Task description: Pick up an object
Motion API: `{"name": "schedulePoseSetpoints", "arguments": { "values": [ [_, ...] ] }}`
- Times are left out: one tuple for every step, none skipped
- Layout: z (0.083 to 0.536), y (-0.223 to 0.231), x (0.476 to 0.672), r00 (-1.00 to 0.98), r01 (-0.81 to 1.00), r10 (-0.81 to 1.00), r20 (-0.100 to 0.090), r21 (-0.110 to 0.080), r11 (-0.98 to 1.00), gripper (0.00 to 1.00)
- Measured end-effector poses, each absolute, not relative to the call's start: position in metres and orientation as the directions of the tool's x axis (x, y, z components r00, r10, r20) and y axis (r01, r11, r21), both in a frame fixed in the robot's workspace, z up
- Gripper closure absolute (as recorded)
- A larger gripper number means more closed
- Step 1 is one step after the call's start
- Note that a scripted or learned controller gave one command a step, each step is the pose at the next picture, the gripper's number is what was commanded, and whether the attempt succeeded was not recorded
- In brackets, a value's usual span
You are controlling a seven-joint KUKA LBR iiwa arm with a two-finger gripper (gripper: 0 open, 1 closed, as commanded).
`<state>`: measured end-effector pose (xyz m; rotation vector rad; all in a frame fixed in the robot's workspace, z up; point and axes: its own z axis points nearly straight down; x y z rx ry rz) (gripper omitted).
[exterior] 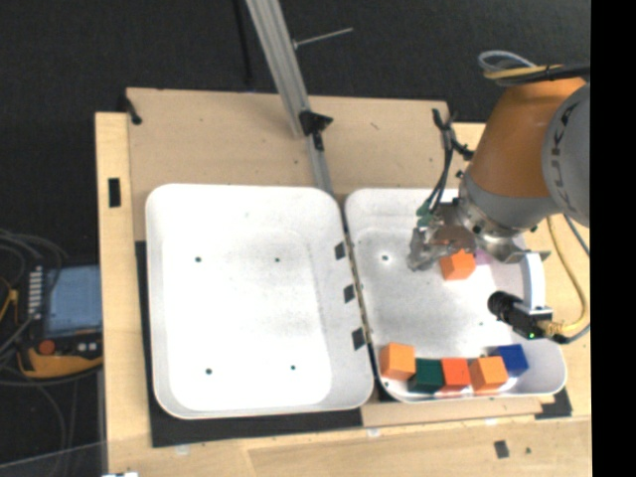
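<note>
Gripper (438, 251) hangs over the upper middle of the right bin (397, 311), at the right of the frame. You can see an orange block (458, 264) directly at its lower right side, touching or partly under it; whether the jaws are clamped on it I cannot tell. Along the lower edge of that bin lies a row of blocks: orange (398, 360), green (428, 375), orange (455, 372), orange (488, 372) and blue (513, 358). The left bin (243, 296) sits just beside it.
</note>
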<state>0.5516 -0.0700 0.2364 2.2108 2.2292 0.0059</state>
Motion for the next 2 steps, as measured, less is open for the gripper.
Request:
{"name": "schedulePoseSetpoints", "arguments": {
  "values": [
    [0.228, -0.020, 0.559, -0.006, 1.000, 1.000, 0.001, -0.001, 0.006, 1.00],
    [0.222, 0.032, 0.580, -0.008, 1.000, 1.000, 0.001, 0.001, 0.008, 1.00]
  ]
}}
